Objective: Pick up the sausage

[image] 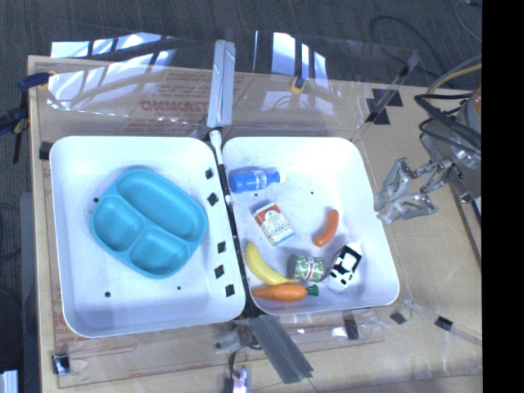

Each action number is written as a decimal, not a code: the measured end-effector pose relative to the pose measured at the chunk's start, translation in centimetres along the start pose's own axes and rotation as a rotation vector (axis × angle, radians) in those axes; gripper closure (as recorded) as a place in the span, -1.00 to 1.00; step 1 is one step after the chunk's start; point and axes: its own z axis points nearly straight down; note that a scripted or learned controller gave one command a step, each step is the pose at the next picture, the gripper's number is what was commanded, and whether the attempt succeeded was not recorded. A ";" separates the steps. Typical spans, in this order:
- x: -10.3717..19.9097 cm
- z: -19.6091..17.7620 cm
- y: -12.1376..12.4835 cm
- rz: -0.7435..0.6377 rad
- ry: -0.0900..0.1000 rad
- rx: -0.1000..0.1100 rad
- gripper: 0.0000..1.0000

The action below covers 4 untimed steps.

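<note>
- Red mirrored lettering [172, 105] on the plastic sheet at upper left is unreadable.
- Sausage [326, 227] lies in the right bin [372, 187], centre-right, well left of the gripper [403, 196].
- Gripper at right, outside the bin; its spread is unclear.

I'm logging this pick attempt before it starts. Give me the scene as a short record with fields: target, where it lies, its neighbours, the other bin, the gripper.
target: sausage
place: right bin, right of centre, lying free
neighbours: carton to its left; can and dice below it
also in right bin: bottle, banana, carrot
left bin: blue tray
gripper: outside the right bin's right wall, holding nothing
</note>
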 end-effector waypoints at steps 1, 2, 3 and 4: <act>-1.1 -3.2 -0.4 -0.331 -0.006 0.005 1.00; -1.1 -1.6 -0.3 -0.577 -0.001 -0.001 1.00; -0.6 -2.1 -0.2 -0.889 -0.005 0.004 1.00; -1.0 -5.5 -0.4 -1.295 -0.006 0.008 1.00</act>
